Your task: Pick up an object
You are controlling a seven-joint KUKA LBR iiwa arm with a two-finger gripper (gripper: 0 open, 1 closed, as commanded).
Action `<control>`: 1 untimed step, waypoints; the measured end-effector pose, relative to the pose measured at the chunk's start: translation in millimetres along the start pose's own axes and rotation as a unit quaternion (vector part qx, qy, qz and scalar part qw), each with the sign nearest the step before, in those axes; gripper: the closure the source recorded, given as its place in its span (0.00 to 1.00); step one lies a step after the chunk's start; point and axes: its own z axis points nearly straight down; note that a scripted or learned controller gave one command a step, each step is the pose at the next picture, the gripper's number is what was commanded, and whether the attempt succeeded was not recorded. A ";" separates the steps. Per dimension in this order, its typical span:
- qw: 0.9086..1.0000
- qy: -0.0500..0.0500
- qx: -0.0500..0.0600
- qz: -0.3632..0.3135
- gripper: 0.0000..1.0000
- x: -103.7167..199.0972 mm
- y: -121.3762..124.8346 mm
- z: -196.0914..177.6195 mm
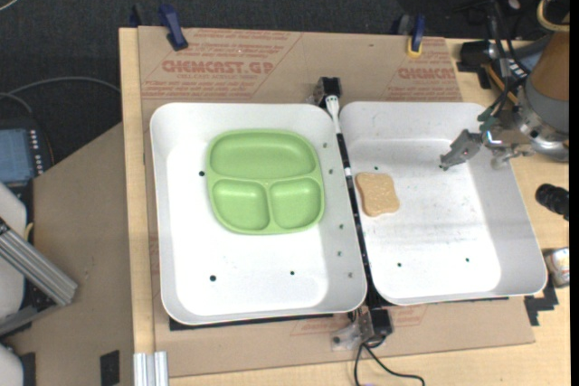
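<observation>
A tan slice of toast [376, 193] lies flat at the left side of the right bin [452, 276], close to the divider between the bins. My gripper [477, 157] hovers over the upper right part of that bin, well to the right of the toast and a little farther back. Its two fingers are spread apart and nothing sits between them, so it is open. One fingertip [451, 159] points left toward the bin's middle.
A green three-compartment plate [265, 182] rests in the left bin [181, 267]. The arm's wrist [550, 95] overhangs the right bin's far right corner. Clamps [172, 26] hold the cardboard-covered bench at its back edge, and cables trail at the front.
</observation>
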 end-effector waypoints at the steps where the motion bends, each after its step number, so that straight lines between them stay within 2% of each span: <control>1: 1.000 -0.001 -0.009 -0.003 0.00 40.7 -14.1 -142.3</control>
